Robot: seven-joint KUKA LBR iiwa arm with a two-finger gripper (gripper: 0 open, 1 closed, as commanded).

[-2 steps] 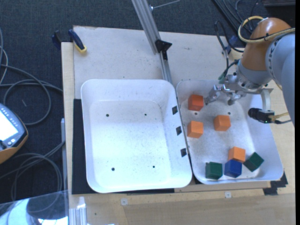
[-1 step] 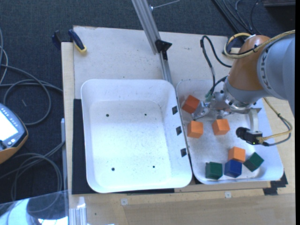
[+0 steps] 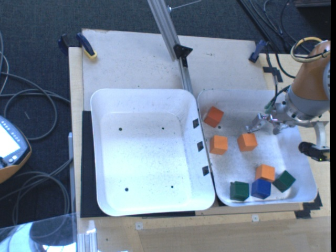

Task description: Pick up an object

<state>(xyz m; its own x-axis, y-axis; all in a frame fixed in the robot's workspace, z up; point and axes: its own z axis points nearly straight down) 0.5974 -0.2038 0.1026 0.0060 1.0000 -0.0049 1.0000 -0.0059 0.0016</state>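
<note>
Our claw [image 3: 258, 124] hangs in the right bin [image 3: 307, 164]; we cannot tell its state. Just below it lies an orange block [image 3: 247, 142], a matte, hard-edged cube.

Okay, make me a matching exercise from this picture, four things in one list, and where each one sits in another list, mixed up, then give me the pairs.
Things:
1. blue block
2. pincer
3. yellow-handled clamp
4. left bin

Places:
A. at the bench's far left corner
B. just above the orange block in the middle of the right bin
C. in the near row, between two green blocks
D. beside the bin that holds all the blocks

Pairs: 1-C, 2-B, 3-A, 4-D
</note>
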